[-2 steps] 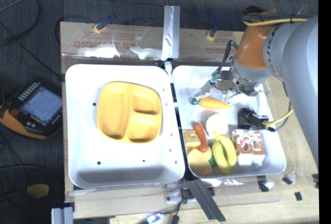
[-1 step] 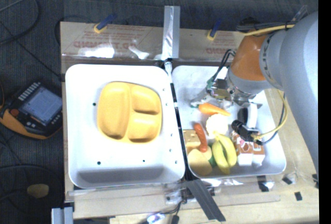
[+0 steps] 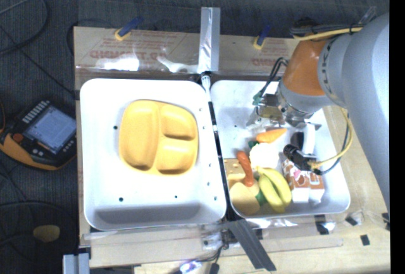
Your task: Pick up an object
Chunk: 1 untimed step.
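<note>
We find the claw (image 3: 272,116) low over the back half of the right bin (image 3: 335,200), under the orange band (image 3: 304,73) of the arm (image 3: 357,67), which reaches in from the right. The wrist hardware hides its working end, so we cannot tell whether it is spread, pressed together, or pinching anything. We judge it is placed there because the pile of pickable things starts just in front of it, so a short drop would reach one.

Nearest to it lies a carrot (image 3: 271,136), just beside the claw on the front side, resting on top of a pale round thing (image 3: 266,155). We take the carrot as the likeliest target, though nothing shows it being held. To the right of it a dark, cable-like piece (image 3: 296,155) hangs down from the wrist over a small box (image 3: 305,181).

Further to the front, a banana (image 3: 273,189) leans against a yellow lump (image 3: 243,198), and a second orange piece (image 3: 246,169) lies slanted over them. These things crowd the front of the bin, touching one another, which we think will make a clean grab harder.

The left bin (image 3: 101,203) holds one thing: a yellow divided tray (image 3: 158,137), sitting flat near the middle.
</note>
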Motion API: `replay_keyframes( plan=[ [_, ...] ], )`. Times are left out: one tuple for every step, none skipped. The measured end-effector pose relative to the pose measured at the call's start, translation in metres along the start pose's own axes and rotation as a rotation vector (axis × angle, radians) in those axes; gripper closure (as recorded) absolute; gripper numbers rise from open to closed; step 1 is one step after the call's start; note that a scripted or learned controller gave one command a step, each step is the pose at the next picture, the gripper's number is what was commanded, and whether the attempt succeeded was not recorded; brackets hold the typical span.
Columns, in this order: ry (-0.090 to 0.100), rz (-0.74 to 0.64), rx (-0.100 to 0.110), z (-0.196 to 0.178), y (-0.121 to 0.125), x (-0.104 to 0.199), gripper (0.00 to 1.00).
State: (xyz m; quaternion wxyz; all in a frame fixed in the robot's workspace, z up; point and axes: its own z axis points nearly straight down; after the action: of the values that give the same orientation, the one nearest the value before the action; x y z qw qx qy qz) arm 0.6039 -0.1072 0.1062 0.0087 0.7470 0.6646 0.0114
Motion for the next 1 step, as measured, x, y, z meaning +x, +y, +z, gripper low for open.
replay_keyframes(
  plan=[
    [0.001, 0.000, 0.005, -0.0058, -0.0001, 0.0001, 1.00]
  ],
)
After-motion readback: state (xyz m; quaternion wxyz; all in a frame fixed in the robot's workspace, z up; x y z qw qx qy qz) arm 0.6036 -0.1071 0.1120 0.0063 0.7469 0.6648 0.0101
